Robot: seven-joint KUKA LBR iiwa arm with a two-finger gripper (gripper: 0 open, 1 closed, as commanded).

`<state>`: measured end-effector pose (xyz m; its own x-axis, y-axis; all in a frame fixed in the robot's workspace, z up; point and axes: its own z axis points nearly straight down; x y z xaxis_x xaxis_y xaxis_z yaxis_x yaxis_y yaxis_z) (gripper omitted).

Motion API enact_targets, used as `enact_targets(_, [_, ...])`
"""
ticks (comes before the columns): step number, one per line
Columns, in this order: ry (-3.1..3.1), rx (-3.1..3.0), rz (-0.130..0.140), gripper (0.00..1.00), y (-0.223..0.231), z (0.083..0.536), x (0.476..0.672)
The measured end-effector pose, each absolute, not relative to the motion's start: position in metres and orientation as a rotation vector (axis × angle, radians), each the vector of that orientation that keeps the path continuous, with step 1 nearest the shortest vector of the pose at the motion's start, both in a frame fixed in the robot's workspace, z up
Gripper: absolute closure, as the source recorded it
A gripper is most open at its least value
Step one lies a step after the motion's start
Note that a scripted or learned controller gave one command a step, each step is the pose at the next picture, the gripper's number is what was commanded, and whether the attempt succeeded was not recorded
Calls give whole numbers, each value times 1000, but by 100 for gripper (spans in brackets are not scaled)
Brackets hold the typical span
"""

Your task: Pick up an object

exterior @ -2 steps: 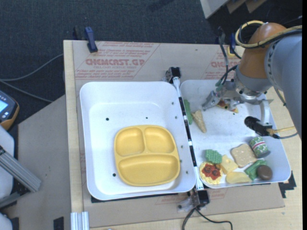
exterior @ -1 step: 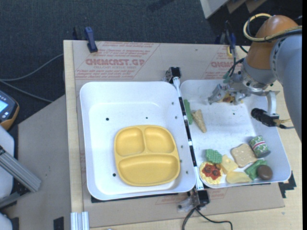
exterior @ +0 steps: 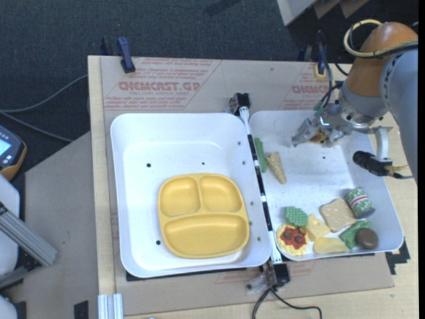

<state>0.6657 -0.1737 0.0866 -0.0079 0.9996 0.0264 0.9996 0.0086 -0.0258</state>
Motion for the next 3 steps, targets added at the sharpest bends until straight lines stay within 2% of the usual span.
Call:
enact_targets(1, [-2204, -2196, -14, 0, -214, 120, 667])
enact_targets(2, [-2223, -2213, 1, 0, -169, 84, 667])
enact_targets(3, [-2214, -2222, 4, 0, -193, 85, 608])
